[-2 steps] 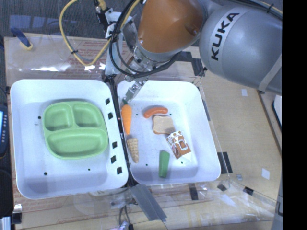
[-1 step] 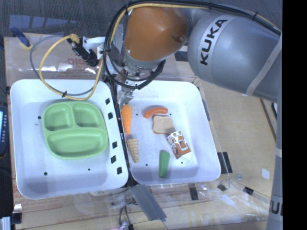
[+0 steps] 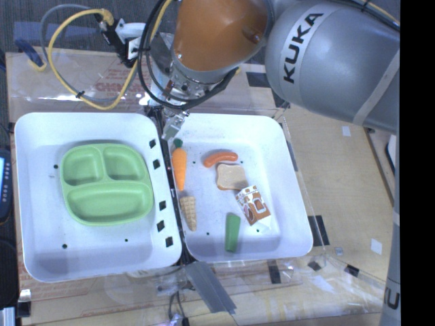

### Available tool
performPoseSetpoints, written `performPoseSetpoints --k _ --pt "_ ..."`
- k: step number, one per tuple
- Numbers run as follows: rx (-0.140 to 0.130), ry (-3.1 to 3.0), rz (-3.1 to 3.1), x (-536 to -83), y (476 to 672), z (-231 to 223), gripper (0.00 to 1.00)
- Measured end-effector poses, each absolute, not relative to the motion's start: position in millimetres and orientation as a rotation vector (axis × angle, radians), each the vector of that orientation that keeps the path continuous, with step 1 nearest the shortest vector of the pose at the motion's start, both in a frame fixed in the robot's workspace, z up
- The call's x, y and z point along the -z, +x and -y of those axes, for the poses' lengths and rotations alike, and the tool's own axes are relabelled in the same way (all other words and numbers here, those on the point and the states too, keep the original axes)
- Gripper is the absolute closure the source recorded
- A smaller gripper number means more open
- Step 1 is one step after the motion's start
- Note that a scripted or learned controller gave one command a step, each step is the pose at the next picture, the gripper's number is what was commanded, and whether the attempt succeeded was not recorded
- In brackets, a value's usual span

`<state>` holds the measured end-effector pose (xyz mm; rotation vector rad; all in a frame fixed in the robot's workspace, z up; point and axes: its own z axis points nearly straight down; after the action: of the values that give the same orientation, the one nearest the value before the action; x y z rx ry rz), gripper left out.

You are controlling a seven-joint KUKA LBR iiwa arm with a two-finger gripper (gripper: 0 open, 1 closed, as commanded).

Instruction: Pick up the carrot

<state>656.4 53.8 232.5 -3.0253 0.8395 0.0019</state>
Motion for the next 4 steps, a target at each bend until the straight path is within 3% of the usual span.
performPoseSetpoints --k 1,2,3,4 --pt "-0.002 -2.878 -1.256 -256 656.0 -114 1.0" --pt "-0.007 -2.671 -1.657 -238 629.8 -127 1.0" --pt "0.001 -3.08 -0.6 -259 655.0 -142 1.0" --pt "0.002 -3.12 -0.327 -279 650.0 -138 1.0"
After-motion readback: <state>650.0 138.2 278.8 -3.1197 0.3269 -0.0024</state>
